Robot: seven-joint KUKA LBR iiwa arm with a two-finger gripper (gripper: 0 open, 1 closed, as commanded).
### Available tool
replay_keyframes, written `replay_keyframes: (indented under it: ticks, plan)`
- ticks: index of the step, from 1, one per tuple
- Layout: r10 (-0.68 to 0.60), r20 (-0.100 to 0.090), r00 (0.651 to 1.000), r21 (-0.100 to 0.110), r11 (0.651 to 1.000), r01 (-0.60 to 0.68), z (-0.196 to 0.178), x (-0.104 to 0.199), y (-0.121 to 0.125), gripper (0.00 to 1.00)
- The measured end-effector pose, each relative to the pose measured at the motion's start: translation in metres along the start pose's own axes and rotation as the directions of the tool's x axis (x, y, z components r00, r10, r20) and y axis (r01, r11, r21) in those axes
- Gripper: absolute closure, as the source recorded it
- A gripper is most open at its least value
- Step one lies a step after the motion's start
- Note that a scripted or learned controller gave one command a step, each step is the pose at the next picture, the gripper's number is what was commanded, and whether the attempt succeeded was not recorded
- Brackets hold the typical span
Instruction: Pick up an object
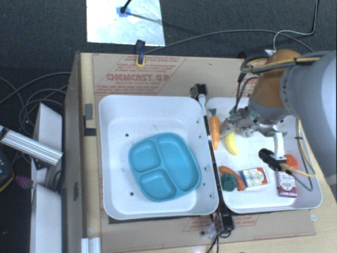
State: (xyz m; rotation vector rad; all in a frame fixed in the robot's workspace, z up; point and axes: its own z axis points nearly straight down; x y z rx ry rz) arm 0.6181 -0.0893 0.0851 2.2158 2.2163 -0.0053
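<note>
In the right bin (310,196) several toy foods lie about. An orange carrot (214,132) rests against the bin's left wall, and a yellow banana (230,143) lies just right of it. Near the front are a green broccoli-like piece (229,182), a small orange piece (233,173), a small white and red carton (254,177) and a dark red box (286,184). My gripper (238,125) hangs low over the bin's back left part, just above and right of the banana. I see nothing held in it.
The left bin (116,120) holds a blue divided plate (164,165). A raised rim (209,157) separates the two bins. The grey arm with its orange band (271,86) covers the right bin's back right corner.
</note>
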Motion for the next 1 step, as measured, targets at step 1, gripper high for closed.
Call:
replay_keyframes:
  ticks: [1]
  plan:
    - [-0.003, -0.004, 1.0, -0.001, 1.0, 0.003, -0.0107, 0.0019, 0.001, 1.0]
